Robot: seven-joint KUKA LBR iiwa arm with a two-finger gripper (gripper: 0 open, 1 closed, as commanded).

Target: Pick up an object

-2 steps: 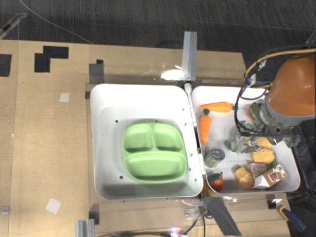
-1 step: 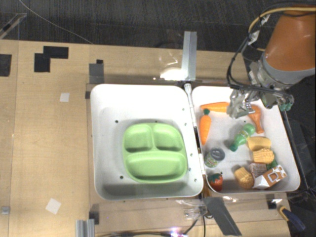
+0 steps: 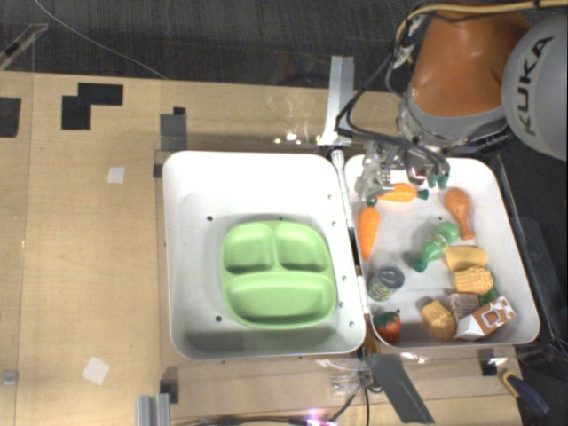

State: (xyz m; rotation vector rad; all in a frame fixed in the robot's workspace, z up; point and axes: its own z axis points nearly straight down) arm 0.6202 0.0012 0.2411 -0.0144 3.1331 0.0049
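My gripper (image 3: 397, 181) hangs low over the far left corner of the right bin (image 3: 519, 238), under the arm's orange band. A small orange piece (image 3: 399, 194) lies right at its tip, touching or just beneath it; whether it is gripped I cannot tell. An orange carrot (image 3: 368, 231) lies just in front of it by the bin's left wall. A chicken drumstick (image 3: 458, 209) lies to the gripper's right, and a green bottle (image 3: 433, 246) rests mid-bin.
Further toys fill the near half of the right bin: a small can (image 3: 385, 282), a red fruit (image 3: 387, 326), corn (image 3: 473, 280), a yellow wedge (image 3: 466, 257), a bread piece (image 3: 437, 318) and a carton (image 3: 488, 316). The left bin (image 3: 186, 238) holds a green divided plate (image 3: 280, 272).
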